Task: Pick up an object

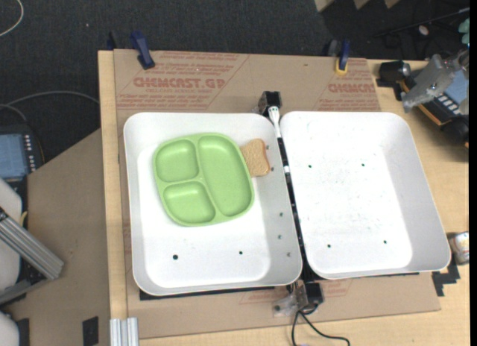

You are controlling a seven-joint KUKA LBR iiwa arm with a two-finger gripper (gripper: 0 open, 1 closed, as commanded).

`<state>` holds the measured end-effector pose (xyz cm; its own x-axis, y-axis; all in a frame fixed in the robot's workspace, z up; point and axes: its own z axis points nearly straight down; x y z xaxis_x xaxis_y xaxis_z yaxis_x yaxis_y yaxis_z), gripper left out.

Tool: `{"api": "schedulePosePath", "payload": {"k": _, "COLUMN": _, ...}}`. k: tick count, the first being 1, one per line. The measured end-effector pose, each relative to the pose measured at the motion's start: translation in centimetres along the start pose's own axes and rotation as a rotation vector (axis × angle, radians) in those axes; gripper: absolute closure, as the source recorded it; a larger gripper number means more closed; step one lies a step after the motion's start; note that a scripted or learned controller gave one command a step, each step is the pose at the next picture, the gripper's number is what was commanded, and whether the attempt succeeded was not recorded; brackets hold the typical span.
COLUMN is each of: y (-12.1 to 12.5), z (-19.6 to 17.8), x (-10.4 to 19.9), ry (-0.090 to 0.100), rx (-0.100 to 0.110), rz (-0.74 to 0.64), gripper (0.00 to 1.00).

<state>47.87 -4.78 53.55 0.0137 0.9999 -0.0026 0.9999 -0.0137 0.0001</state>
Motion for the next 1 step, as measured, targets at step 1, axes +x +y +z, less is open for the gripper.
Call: {"api": "schedulePosePath", "payload": {"k": 1, "y": -0.15, "z": 0.02, "x": 12.59, "ry": 0.005, "rx": 0.0, "rz": -0.028, "gripper": 0.0}}
